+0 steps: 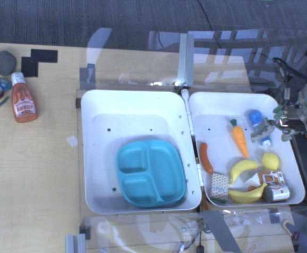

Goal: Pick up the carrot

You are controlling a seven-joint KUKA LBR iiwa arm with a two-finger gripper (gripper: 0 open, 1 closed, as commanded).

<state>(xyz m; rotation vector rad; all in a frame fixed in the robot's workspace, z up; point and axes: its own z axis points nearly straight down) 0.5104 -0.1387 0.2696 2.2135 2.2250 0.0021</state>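
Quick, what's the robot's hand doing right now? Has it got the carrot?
Hand: open or shut cannot be told; nothing seen in it. Carrot lies in the right bin.

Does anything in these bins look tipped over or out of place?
The small can lies on its side in the right bin's front corner. The ketchup bottle lies flat on the bench, outside both bins.

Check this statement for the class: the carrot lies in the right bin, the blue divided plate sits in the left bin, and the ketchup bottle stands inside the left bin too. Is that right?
One part is wrong. The ketchup bottle lies on the bench, outside the left bin. The camera view shows it. The carrot in the right bin and the blue divided plate are as stated.
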